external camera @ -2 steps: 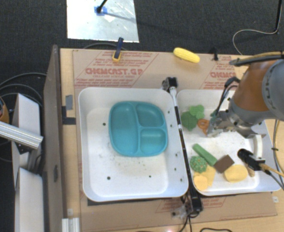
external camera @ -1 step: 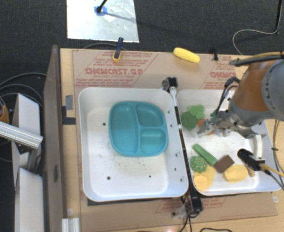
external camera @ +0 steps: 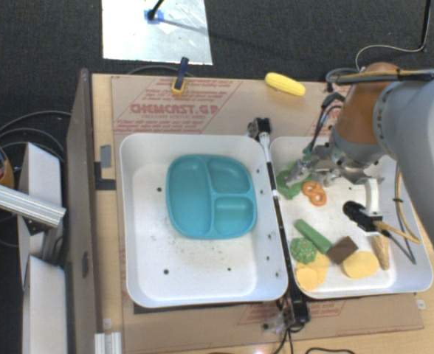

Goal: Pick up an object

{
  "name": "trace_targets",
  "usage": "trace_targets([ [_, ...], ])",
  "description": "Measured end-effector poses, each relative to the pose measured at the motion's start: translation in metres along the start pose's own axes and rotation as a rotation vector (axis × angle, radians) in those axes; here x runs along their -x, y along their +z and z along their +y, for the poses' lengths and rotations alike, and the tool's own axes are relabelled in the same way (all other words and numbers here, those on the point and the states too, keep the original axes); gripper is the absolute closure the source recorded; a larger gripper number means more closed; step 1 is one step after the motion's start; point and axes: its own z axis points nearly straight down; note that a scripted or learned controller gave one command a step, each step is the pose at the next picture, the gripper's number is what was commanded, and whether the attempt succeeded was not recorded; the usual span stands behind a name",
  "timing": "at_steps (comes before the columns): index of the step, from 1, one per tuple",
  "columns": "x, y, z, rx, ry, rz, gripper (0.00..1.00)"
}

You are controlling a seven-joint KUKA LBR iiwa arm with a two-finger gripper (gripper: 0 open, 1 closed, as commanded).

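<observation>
From above, the gripper [external camera: 305,169] hangs low at the right bin's [external camera: 416,271] upper left corner — likely lined up on the green piece [external camera: 288,191] beside the orange ring [external camera: 314,194]. Its state I cannot tell — the wrist hides the tip. The teal plate [external camera: 209,196] sits alone in the left bin [external camera: 139,220].

Bench [external camera: 224,98] under brown cardboard, carrying two white bins: right bin [external camera: 416,271] below gripper [external camera: 305,169], left bin [external camera: 139,220] beside it; yellow banana [external camera: 285,84] behind gripper.
</observation>
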Motion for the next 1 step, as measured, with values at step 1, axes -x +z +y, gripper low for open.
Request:
trace_targets([
  [1, 0.0065, -0.0007, 0.0346, 0.0, 0.002, -0.001, 0.0],
])
